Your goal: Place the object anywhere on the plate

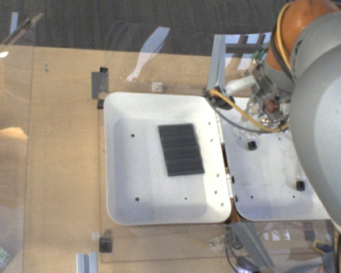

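- In the left bin (116, 152), near its middle, a dark ribbed plate (181, 149) lies flat.
- Over the far part of the right bin (273, 203) the tool (267, 108) hangs among yellow cables (238, 118); I cannot tell its state or whether it holds something.
- A small dark object (252, 145) lies on the right bin's floor, just below the tool, and another (300, 185) lies nearer the arm (324, 95).
- Risk, I think: the small object may slip at the grasp, or fall between the bins during the crossing.
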You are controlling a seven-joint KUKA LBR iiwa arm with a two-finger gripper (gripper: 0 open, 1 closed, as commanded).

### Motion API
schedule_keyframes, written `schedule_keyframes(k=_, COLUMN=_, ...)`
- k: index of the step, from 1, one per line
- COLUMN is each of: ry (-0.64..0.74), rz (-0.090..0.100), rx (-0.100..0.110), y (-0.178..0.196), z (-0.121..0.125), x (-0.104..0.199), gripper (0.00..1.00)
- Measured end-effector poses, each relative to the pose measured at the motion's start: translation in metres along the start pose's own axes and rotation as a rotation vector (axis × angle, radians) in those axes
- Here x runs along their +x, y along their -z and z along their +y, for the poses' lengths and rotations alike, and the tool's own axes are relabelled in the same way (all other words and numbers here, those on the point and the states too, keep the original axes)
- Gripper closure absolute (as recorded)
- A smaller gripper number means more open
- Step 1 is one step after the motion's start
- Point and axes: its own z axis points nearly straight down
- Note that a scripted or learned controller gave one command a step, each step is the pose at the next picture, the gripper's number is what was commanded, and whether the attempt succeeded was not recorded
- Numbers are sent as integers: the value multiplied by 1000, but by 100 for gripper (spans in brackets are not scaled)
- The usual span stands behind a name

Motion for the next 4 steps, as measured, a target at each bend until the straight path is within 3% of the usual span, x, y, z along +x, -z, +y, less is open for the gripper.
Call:
schedule_keyframes(k=1, ry=-69, rz=2, rx=0, y=30, z=-22, x=-13, gripper=100)
schedule_keyframes(k=2, ry=-103, rz=0, rx=0, y=53, z=1, x=-71, gripper=100)
schedule_keyframes(k=3, ry=-100, rz=-3, rx=1, y=-51, z=4, x=-1, gripper=100)
schedule_keyframes(k=4, ry=24, rz=-1, rx=3, y=-76, z=-57, x=5, gripper=100)
